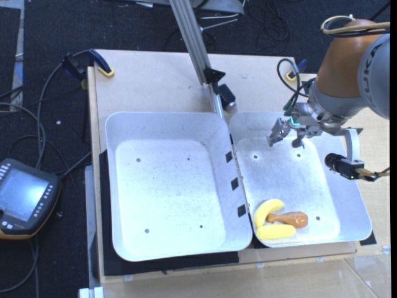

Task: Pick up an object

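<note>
Nearest the lens, at the front edge of the right bin (347, 213): two yellow bananas (271, 219) and a brown drumstick toy (291, 219), bunched together and touching, close to the divider between the bins. Drumstick lying roughly across the view, thick end to the right, thin end tucked between the bananas; upper banana curved over it, lower banana flat along the bin's front wall. Gripper (286, 132) hanging over the back part of the same bin, fingers apart with nothing between them. Cluster well apart from the gripper, toward the camera and slightly to the view's left. Probably a descent onto the pile after a forward shift; risk of closing on two things at once, given how tightly packed. Left bin (124, 129) beside it, white and speckled. Slanted metal pole (192, 36) rising from between the bins at the back, clear of the likely path.
</note>
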`<state>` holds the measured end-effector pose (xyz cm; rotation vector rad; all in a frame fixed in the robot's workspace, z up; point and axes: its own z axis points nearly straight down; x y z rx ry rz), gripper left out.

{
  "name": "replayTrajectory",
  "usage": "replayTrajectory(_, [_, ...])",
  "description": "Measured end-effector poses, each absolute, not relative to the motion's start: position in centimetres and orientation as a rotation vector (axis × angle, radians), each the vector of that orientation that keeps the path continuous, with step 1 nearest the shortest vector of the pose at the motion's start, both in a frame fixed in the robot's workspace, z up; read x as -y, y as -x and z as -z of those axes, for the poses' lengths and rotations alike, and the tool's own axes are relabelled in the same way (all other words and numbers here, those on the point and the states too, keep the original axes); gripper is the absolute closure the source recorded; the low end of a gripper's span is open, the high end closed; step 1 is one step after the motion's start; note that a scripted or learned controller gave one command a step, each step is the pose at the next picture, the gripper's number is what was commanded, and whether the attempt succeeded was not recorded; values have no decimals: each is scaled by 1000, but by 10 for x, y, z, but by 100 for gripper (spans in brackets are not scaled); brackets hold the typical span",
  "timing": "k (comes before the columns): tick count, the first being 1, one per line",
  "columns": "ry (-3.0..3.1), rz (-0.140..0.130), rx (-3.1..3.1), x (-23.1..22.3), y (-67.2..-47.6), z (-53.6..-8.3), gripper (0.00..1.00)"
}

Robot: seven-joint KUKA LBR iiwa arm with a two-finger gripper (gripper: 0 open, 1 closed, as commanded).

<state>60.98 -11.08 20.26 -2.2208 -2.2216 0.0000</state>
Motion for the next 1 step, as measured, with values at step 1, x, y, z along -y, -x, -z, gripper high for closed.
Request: replayTrajectory(1, [2221, 0, 2222, 111, -610, -203, 0])
